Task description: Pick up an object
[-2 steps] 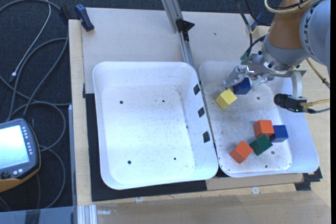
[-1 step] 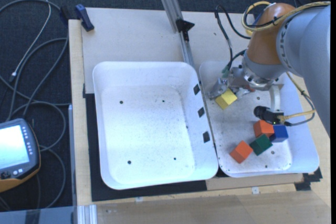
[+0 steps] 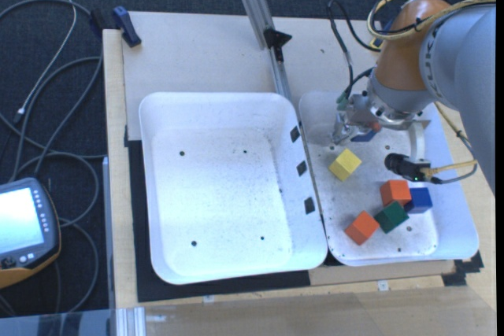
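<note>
The gripper (image 3: 343, 134) hung low in the right bin (image 3: 457, 236), just above the yellow block (image 3: 345, 164); whether its jaws were clenched I cannot tell.

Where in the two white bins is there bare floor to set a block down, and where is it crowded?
The left bin floor is bare from wall to wall. In the right bin, blocks crowd the middle: yellow block beside the hand, and the orange, green and blue cluster nearer the front.
</note>
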Robot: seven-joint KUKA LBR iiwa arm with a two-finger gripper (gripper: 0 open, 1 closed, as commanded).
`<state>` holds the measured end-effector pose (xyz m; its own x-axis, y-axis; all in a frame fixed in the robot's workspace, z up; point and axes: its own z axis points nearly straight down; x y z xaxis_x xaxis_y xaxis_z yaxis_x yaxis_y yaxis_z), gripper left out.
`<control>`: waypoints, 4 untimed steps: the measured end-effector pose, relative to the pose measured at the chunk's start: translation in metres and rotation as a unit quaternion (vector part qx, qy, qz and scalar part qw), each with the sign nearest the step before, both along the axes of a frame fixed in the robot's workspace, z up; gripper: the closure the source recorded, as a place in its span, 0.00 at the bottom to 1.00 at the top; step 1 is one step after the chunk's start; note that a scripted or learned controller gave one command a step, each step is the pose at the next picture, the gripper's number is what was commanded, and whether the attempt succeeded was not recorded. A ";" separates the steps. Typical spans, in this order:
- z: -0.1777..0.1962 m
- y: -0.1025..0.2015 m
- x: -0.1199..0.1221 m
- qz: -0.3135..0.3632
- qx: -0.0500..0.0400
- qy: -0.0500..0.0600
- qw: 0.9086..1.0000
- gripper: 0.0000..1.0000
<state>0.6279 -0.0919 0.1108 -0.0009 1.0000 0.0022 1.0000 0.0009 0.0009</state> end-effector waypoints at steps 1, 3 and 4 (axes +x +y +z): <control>0.000 0.000 0.000 0.000 0.000 0.000 1.000 0.00; -0.011 -0.005 -0.122 0.000 0.001 0.003 1.000 0.00; -0.001 -0.006 -0.119 0.000 0.000 0.000 1.000 1.00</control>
